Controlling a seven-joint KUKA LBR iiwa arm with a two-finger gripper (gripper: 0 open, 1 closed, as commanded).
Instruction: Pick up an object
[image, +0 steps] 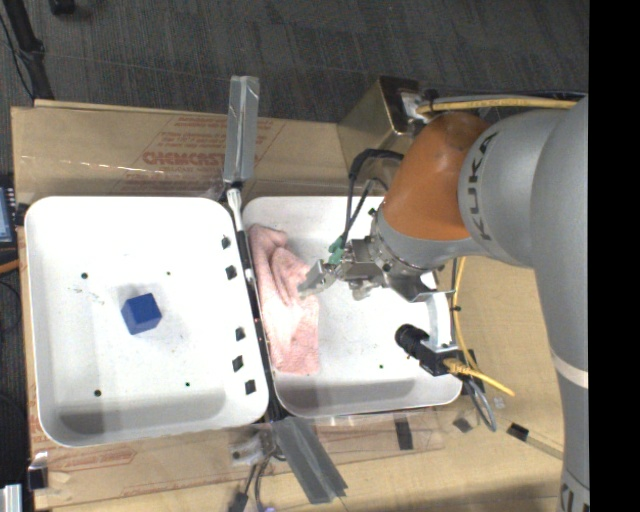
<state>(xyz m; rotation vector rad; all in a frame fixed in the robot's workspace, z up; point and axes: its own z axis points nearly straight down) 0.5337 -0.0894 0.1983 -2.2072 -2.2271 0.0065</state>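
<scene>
So on the left there's the first shallow white plastic bin (60, 400), and the only thing sitting in it is a small blue cube (142, 312), a bit left of the middle, well apart from the arm. Next over is the second shallow white plastic bin (350, 398), with a crumpled pink cloth (288, 320) bunched along its left wall. The two-finger gripper (312, 281) on the grey arm with the orange band (480, 190) is right at the cloth's upper right edge, tips touching or just above the fabric. Honestly I can't tell whether the jaws are open or clamped, it's too small and cluttered at that spot. My read: the cloth looks like the target, the reach is done, but nothing is lifted yet. The cloth lies flat in the bin, so the grab and lift remain.
</scene>
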